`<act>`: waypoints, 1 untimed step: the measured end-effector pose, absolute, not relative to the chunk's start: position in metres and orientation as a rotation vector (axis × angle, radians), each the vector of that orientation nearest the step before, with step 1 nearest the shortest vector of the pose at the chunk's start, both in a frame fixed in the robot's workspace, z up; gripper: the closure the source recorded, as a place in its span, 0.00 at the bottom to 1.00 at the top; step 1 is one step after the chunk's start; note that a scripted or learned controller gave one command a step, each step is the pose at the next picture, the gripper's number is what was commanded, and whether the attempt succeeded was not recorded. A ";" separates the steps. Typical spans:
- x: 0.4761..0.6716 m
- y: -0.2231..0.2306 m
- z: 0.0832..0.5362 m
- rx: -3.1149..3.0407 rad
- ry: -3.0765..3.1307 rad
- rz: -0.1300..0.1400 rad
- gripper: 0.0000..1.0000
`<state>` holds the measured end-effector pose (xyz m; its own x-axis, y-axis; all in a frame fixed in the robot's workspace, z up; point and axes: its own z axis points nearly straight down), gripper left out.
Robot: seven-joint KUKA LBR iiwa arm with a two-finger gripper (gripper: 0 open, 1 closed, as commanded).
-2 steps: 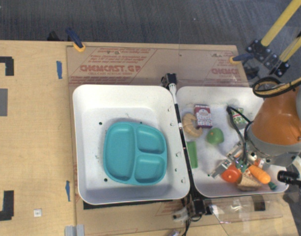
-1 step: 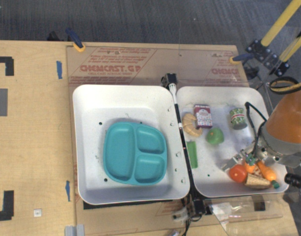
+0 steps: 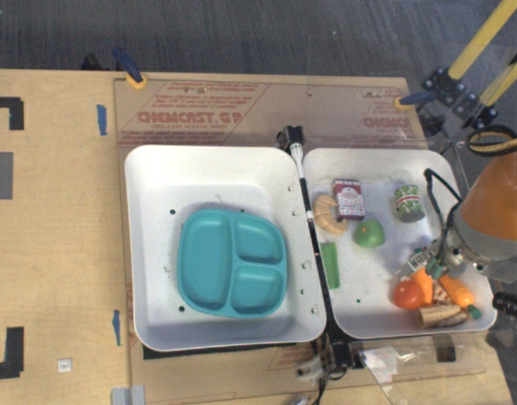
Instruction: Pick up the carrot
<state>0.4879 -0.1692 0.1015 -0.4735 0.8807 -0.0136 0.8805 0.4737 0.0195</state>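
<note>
Where the right bin (image 3: 385, 323) crowds — carrot (image 3: 455, 291) beside gripper (image 3: 433, 264)

Protective film (image 3: 266, 108) on the clear sheet behind the bins (image 3: 148, 226): red print "CHEMCAST GP", legible at the left, repeated at the right but cut off ("CHEMCAS…"). Small box (image 3: 349, 199) in right bin: red label, print too small to read.

Bins (image 3: 148, 226) white plastic, smooth, slight sheen; teal tray (image 3: 233, 261) matt plastic; counter (image 3: 56, 251) pale wood; carrot (image 3: 455, 291) glossy plastic.
</note>
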 end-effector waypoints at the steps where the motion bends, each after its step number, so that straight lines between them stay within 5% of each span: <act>1: 0.537 -0.055 0.188 1.593 2.698 0.016 1.00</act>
